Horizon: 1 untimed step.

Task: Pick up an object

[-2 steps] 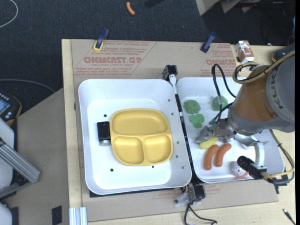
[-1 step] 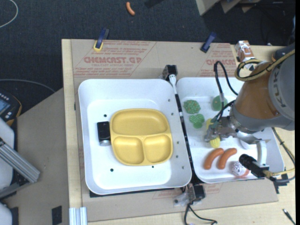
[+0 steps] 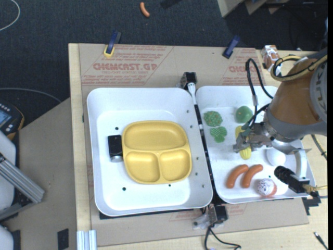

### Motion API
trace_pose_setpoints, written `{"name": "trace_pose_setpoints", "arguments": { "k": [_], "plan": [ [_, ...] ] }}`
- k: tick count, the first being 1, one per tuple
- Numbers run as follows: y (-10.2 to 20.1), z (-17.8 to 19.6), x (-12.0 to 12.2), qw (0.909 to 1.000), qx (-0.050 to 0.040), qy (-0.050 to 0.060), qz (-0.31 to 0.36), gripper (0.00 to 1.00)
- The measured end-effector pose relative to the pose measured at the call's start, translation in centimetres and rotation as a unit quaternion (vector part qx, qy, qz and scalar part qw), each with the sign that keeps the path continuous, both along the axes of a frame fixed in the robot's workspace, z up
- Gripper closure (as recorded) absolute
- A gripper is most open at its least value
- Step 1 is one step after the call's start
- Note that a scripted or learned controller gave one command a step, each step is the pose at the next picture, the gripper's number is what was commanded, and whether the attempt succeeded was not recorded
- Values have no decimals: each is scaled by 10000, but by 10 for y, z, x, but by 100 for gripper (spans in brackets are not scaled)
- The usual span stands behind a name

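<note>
Yellow tray (image 3: pixel 156 151) in left bin (image 3: pixel 101 139)

Divided plate (image 3: pixel 156 151) in left bin (image 3: pixel 99 108); sausages (image 3: pixel 244 175) in right bin (image 3: pixel 218 94).

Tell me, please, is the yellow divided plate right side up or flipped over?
Right side up: the yellow plate shows three hollow compartments facing the camera.

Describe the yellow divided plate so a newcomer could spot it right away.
Start at the left white bin, the one farther from the arm. In its middle lies the yellow plate, rounded, with three compartments: one wide across the top, two smaller below. Its only neighbour there is a small black block at its left edge; the plate is far larger and bright yellow.
</note>
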<state>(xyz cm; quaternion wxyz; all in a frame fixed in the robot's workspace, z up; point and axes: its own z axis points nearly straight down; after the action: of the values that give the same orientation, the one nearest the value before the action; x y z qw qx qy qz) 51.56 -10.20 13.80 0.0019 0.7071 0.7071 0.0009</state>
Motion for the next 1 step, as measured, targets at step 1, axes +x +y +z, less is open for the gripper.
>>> {"name": "trace_pose_setpoints", "arguments": {
  "k": [1],
  "plan": [
    [1, 64, 2, 10000, -1, -17, 6, 100]
  ]
}}
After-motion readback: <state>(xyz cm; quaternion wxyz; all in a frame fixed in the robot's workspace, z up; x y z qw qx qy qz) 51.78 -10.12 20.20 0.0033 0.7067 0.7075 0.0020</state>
